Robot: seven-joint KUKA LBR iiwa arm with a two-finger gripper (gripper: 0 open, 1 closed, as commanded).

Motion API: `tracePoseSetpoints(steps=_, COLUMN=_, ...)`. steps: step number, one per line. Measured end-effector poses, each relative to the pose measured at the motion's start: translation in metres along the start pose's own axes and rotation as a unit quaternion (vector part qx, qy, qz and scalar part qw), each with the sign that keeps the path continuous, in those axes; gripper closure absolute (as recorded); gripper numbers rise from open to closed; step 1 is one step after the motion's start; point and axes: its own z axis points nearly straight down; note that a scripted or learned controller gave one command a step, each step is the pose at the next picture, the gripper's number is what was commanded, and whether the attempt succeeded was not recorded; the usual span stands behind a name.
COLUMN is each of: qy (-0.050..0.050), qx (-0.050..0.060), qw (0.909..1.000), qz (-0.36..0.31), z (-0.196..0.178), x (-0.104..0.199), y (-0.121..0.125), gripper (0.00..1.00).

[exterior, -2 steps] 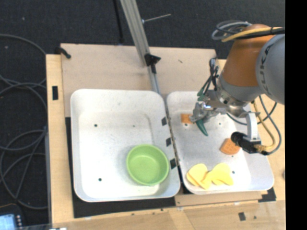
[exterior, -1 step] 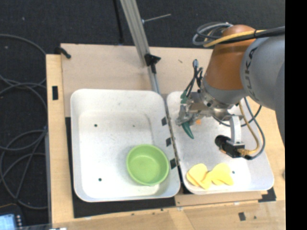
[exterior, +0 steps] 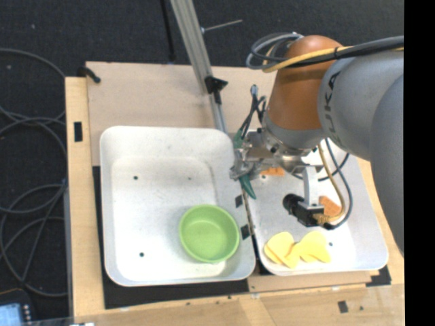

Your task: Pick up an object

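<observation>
A green bowl [exterior: 209, 233] sits in the front right corner of the left bin [exterior: 136, 155]. Yellow flat pieces [exterior: 297, 248] lie at the front of the right bin [exterior: 367, 250]. An orange object [exterior: 332, 207] rests further back in that bin, and a small orange bit [exterior: 272, 172] peeks out under the wrist. My gripper [exterior: 243, 175] hangs low over the seam between the two bins, at the right bin's left edge, behind the bowl. The wrist hides what lies directly beneath it.
A slanted metal pole [exterior: 194, 39] rises from behind the bins, close to the arm's left side. The arm's bulk covers the back of the right bin. Cables lie on the dark floor [exterior: 34, 182] to the left of the bench.
</observation>
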Motion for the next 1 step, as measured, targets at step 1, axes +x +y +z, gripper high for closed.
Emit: tracePoseSetpoints(steps=1, qy=-0.001, qx=-0.001, qw=1.0000, qz=0.000, z=0.0050, x=0.0438, y=0.0025, gripper=1.00)
